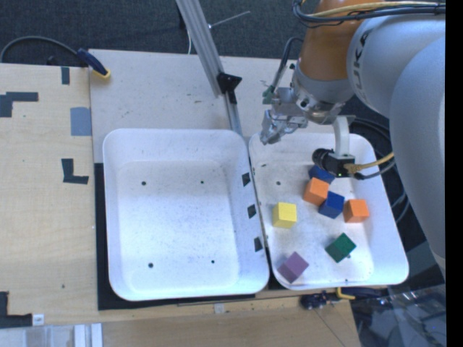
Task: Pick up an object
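My gripper (273,132) hangs over the far-left corner of the right bin (387,255), right at the divider with the left bin (116,194). Nothing is between my tips; whether they're spread or pressed together I can't tell, too small and blurred from this angle. All the candidates sit in the right bin, toward the camera and to the right of me: yellow cube (285,214) is the closest clean one, standing alone near the divider. Orange cube (316,191) and blue cube (332,204) are touching, with a second orange cube (356,210) just beside them, so that cluster looks crowded for a two-finger pinch. Green cube (340,247) and purple cube (293,266) lie further toward the near edge, each on its own. Cubes have no real long axis, so it's face alignment that matters. My arm comes in from the right, wrist bent down roughly vertical, orange band above it. My call: shift toward the camera and go for yellow.
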`<state>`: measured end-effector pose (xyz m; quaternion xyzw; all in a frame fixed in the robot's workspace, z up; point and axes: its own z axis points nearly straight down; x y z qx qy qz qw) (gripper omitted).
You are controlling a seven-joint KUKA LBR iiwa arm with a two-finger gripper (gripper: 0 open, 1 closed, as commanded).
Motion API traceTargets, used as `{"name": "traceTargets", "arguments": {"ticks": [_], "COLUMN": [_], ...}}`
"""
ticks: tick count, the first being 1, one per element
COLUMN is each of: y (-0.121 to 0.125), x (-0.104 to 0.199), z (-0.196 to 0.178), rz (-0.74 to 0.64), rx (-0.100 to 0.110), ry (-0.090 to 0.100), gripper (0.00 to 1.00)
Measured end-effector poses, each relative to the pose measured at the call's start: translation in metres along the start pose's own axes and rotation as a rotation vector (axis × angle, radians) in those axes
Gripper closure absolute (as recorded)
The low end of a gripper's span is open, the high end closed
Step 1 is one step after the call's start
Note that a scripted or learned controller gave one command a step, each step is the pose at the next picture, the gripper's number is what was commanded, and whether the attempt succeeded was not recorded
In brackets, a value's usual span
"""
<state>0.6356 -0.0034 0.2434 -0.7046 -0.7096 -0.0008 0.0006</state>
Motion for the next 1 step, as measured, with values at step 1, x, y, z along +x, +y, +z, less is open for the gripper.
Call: {"name": "traceTargets", "arguments": {"ticks": [1], "y": [0.0146], "x": [0.0563], "z": [0.0144], "rz": [0.000], "rx": [0.002], "ry": [-0.001], "gripper": [1.00]}}
